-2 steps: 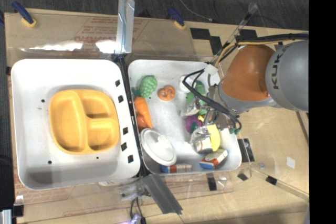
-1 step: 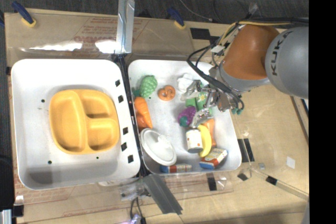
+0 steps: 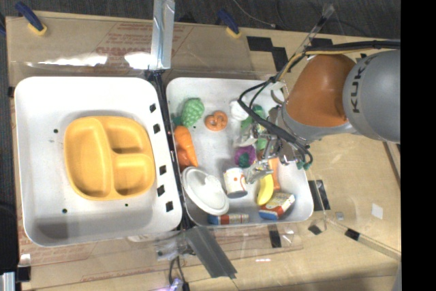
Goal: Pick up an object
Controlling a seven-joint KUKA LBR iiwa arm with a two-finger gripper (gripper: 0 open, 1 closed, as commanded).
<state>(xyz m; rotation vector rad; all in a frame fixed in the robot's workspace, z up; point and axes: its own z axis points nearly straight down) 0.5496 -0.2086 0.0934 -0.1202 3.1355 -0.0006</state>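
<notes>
My gripper (image 3: pixel 262 150) hangs low over the middle of the right bin (image 3: pixel 204 88), with the grey arm and its orange band (image 3: pixel 317 92) reaching in from the right. Directly beside it lie a purple object (image 3: pixel 244 157) and a yellow banana (image 3: pixel 265 190). A white cup with red marks (image 3: pixel 235 182) sits just left of the banana. Cables and the wrist hide what lies directly under the gripper.
The right bin also holds a green bumpy toy (image 3: pixel 192 110), an orange pretzel-shaped piece (image 3: pixel 216 120), a carrot (image 3: pixel 184 146), a white bowl (image 3: pixel 204 191), a marker (image 3: pixel 229 218) and a small box (image 3: pixel 277 206). A yellow divided tray (image 3: pixel 109 155) sits in the left bin (image 3: pixel 34 146).
</notes>
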